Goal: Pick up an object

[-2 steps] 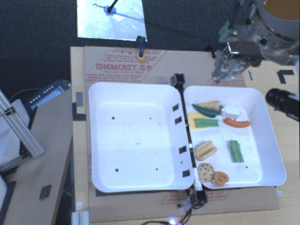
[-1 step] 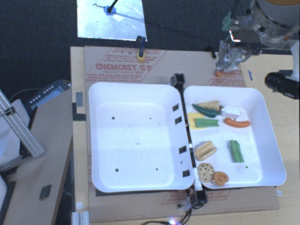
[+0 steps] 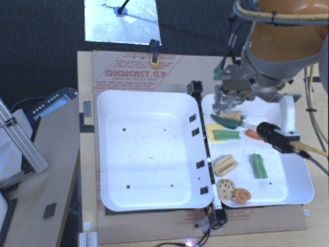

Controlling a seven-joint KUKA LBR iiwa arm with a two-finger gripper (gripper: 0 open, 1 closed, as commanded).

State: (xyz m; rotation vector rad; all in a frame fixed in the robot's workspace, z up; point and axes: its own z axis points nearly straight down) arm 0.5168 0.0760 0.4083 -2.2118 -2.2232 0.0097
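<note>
Grey arm [image 3: 288, 60] with orange band, looming over the far right corner of the right bin [image 3: 285, 184], reaching in from that bin's right. Left bin [image 3: 149, 148], white and shallow, pressed against the right bin's left wall. Printed cardboard sheet [image 3: 139, 71] spread under the right bin and out beyond its far side. Gripper [image 3: 225, 107] lowered over the far left part of the right bin, just above the dark green pod; open or closed cannot be told here, and nothing seen held.

Black cylinder [image 3: 272, 133] on a white bracket [image 3: 287, 115], jutting over the right bin's middle right.

Dark green pod [image 3: 221, 121], curved and glossy, pointed at the end toward the right bin's left wall, lying in that bin's far left part. Tan ridged piece [image 3: 234, 116] touching the pod on the side toward the bin's far wall, crowding the spot. Light green piece [image 3: 226, 135] just nearer along the bin's left wall. Green ridged stick [image 3: 258, 166] near the bin's centre. Tan bread roll [image 3: 225, 164] by the left wall, lower down. Dotted round cookie [image 3: 225, 188] and orange spiral disc [image 3: 241, 194] side by side in the bin's near left corner. Small orange-red piece [image 3: 252, 134] beside the black cylinder, mid-bin.
</note>
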